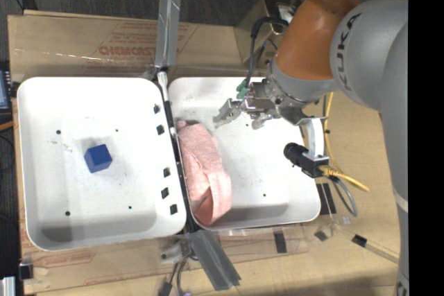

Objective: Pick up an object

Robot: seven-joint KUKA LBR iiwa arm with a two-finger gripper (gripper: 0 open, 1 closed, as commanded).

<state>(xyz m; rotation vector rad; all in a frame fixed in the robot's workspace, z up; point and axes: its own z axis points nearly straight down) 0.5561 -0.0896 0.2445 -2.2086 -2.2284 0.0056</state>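
Two shallow white bins sit side by side on the desk (361, 218), over a sheet of brown cardboard (104, 38) printed in red. The left bin (41, 149) holds one small blue cube (98, 157), lying a little toward nine o'clock of that bin's middle and well apart from every wall. The right bin (277, 184) holds a pink cloth (203, 173), bunched into a long roll that runs from about eleven o'clock down to seven o'clock of the bin, pressed along the wall it shares with the left bin. The lower end of the cloth folds over on itself near the bin's six o'clock rim.

The arm (347, 38) comes in from three o'clock, its orange band sitting above the wrist, and bends down over the upper part of the right bin. The claw (232, 111) hangs toward twelve o'clock of that bin, its metal fingers pointing toward nine o'clock. They look spread a little with nothing between them, over bare white floor. The claw sits at about one o'clock from the cloth's top end, near it but not touching. The cube lies well apart from the claw, across the dividing wall, at about eight o'clock from it.

A black fitting (300, 156) juts from the arm at about three o'clock of the right bin, with yellow cable (347, 180) trailing beside it
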